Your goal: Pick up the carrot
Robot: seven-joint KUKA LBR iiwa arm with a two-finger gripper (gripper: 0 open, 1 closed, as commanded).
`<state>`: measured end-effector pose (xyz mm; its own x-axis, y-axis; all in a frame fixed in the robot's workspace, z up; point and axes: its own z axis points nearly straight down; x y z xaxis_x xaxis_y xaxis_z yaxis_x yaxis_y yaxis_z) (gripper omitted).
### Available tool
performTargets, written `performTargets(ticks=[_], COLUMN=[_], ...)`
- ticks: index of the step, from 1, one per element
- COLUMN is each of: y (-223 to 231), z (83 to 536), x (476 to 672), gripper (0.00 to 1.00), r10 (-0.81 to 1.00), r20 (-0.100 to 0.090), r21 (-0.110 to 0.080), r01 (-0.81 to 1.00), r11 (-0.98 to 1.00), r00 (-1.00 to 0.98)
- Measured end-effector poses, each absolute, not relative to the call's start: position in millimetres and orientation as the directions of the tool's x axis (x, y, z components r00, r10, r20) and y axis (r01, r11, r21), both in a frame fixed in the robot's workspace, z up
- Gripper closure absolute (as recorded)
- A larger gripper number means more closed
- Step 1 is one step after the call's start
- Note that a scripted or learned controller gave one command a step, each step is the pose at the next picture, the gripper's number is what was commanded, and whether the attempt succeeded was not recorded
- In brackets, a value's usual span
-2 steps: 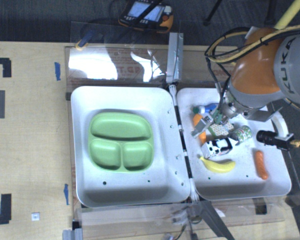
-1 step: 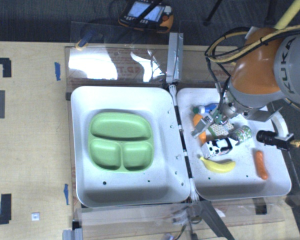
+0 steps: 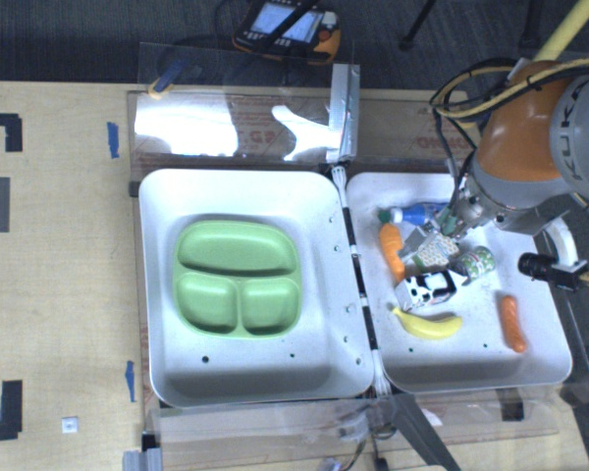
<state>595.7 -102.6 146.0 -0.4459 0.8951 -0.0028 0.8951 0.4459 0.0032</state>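
Note:
The carrot (image 3: 392, 247) is a short orange piece lying in the right bin (image 3: 545, 361), near its left wall and pointing roughly front to back. My gripper (image 3: 448, 226) hangs low over the bin's back middle, just right of the carrot and apart from it, above a speckled grey object (image 3: 434, 253). The grey arm with its orange band (image 3: 518, 145) comes in from the upper right.
Beside the carrot lie a blue item (image 3: 413, 214), a black-and-white toy (image 3: 430, 287), a banana (image 3: 428, 326), a green round item (image 3: 480, 261) and a reddish-orange sausage (image 3: 511, 322). The left bin (image 3: 167, 361) holds a green divided tray (image 3: 238, 275).

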Motion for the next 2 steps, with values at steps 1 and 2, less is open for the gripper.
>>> performTargets(ticks=[1, 2], y=[-62.5, -70.1], z=[184.8, 185.3], x=[561.8, 632.4], gripper=[0.0, 0.0], r10=[0.95, 0.927], r20=[0.001, -0.002], r21=[0.0, 0.003], r01=[0.95, 0.927], r11=[0.313, 0.376], r00=[-0.313, -0.376])
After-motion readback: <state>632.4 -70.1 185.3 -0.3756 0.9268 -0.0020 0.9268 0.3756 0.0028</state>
